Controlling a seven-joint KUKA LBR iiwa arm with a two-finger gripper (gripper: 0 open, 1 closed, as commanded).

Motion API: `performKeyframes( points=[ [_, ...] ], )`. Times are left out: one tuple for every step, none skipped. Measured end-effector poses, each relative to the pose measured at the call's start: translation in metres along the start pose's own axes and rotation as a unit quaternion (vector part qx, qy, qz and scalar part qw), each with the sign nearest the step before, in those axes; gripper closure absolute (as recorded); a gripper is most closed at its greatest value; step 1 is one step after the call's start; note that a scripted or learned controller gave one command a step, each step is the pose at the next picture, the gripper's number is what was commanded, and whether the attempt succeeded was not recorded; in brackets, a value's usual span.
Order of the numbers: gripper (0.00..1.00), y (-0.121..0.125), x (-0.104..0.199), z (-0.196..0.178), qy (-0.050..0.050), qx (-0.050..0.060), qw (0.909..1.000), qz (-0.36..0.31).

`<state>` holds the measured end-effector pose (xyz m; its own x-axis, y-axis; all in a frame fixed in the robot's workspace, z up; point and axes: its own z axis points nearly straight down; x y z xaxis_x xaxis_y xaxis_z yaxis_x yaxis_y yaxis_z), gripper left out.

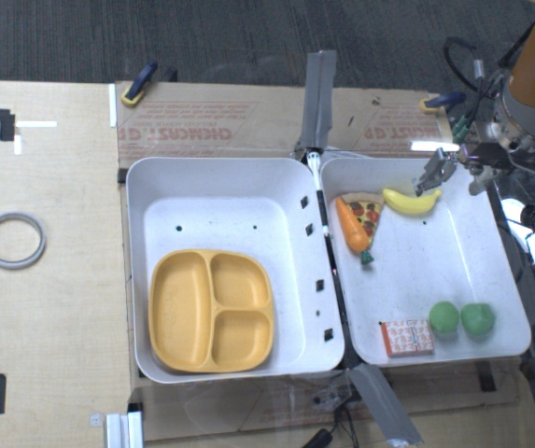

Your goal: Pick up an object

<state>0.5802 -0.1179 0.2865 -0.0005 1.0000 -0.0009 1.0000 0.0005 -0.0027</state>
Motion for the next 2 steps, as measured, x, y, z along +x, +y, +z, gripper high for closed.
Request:
performKeyframes(
  points=[
    [0.00, 0.030, 0.015, 0.114, 0.000, 0.000, 0.9999, 0.016],
    [0.00, 0.007, -0.005, 0.187, 0.000, 0.000, 0.9986, 0.053]
  ],
)
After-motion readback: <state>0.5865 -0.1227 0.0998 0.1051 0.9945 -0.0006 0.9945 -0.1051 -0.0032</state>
